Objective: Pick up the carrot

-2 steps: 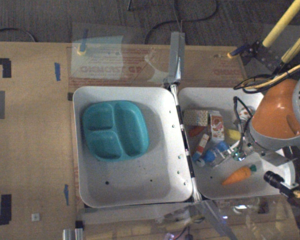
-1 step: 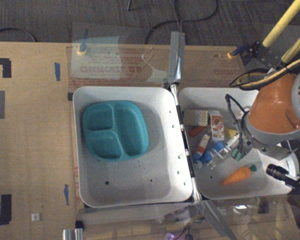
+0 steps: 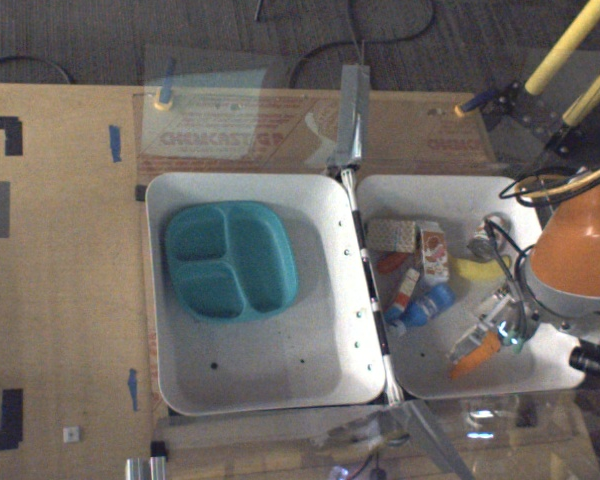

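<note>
The blue bottle (image 3: 427, 306) and cartons (image 3: 433, 251) crowd the right bin's (image 3: 435, 386) left; its front floor lies open.

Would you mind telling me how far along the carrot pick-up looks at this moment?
Done: the arm has reached into the right bin, and its end effector sits right at the carrot. In hand: the approach or grasp, though whether it actually has a grip is too small to tell. Left: the lift, since the carrot looks to be lying on the bin floor near the front edge.
</note>
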Controlling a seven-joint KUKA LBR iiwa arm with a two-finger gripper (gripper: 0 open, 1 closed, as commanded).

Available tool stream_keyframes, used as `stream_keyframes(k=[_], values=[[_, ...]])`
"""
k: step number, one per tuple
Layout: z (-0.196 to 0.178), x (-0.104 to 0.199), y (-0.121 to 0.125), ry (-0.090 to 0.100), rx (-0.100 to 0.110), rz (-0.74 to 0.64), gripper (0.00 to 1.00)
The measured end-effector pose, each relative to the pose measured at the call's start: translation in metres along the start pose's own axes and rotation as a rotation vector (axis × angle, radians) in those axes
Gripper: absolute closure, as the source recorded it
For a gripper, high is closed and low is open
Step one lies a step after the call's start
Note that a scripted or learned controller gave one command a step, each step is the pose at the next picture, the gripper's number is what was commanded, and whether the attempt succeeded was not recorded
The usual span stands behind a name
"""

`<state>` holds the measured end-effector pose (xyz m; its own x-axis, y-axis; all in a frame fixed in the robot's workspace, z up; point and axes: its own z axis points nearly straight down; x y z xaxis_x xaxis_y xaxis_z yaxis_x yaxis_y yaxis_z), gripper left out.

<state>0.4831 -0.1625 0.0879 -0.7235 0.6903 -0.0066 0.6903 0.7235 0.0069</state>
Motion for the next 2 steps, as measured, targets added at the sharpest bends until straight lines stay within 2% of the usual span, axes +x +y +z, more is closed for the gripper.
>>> stream_keyframes(k=[1,2], values=[[-0.0033,0.0249,0.0217,0.009,0.006,-0.008,0.0],[-0.0033,0.0246,0.0212,0.009,0.006,-0.007,0.0]])
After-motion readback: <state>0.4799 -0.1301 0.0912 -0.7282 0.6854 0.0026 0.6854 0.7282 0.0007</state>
